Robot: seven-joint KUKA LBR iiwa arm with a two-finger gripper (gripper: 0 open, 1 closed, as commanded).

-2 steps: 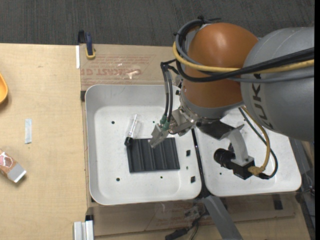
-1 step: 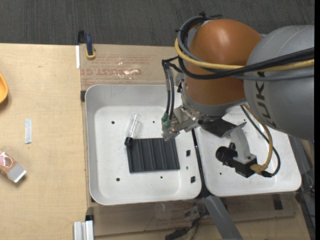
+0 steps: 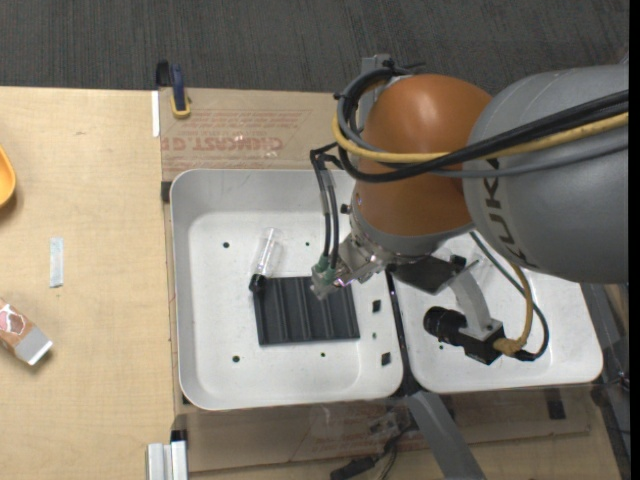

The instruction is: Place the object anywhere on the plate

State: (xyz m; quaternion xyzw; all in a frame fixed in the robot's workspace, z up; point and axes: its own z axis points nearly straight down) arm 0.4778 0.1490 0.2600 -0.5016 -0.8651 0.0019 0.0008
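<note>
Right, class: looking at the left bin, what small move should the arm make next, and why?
Probably shift the claw left in the view, toward the clear tube. The tube lies just off the dark ribbed plate, by its upper left corner, while the claw sits over the plate's upper right edge.

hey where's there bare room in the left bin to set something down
In the left bin, bare floor runs between its left wall and the black ribbed plate, and below the plate to the front rim. Crowded: the plate's top edge, where the clear tube lies and the end effector hovers.
</note>
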